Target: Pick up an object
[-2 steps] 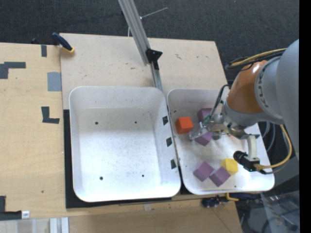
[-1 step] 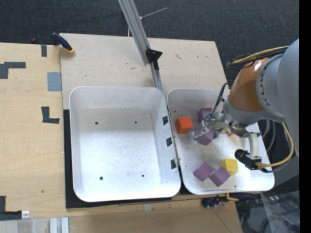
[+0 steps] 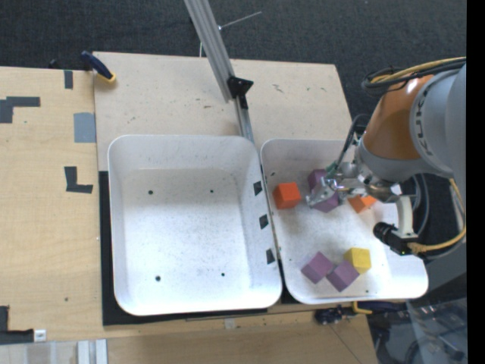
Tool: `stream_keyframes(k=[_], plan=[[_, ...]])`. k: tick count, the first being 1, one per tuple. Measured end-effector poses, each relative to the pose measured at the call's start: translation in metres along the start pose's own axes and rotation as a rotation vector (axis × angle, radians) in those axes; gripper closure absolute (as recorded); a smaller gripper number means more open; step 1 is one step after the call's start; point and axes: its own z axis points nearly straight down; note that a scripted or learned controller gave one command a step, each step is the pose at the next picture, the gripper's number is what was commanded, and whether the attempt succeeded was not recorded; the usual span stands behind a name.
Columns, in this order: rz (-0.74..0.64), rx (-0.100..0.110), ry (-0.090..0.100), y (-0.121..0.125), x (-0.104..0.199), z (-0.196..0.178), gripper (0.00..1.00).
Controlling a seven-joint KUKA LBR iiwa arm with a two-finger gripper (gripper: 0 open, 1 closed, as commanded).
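A purple block [image 3: 321,191] is lying in the upper middle of the right bin [image 3: 295,149], and the pincer [image 3: 333,192] is sitting right over it, its metal parts covering part of the block; whether the pincer is clenched or released cannot be told from this angle. An orange cube [image 3: 286,195] is resting just to the block's left, near the wall shared by the two bins. A small orange piece [image 3: 364,202] is showing just right of the pincer, partly hidden by it. Toward the near side of the same bin, two purple cubes [image 3: 317,267] [image 3: 342,275] are touching each other, with a yellow cube [image 3: 359,259] beside them.

The arm [image 3: 424,127] is reaching in from the right, its orange band [image 3: 390,127] hanging over the bin's far right edge and the wrist angling down and leftward.

The bin's middle floor between the upper and lower groups is lying open. The left bin [image 3: 121,226] is sitting alongside on the bench [image 3: 45,127], where a metal rail [image 3: 208,29] is slanting in from above.
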Motion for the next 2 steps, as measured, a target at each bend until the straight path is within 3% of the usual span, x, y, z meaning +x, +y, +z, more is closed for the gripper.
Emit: stream_keyframes(k=[2], plan=[[0.0, -0.001, -0.001, 0.002, 0.007, -0.107, 1.0]])
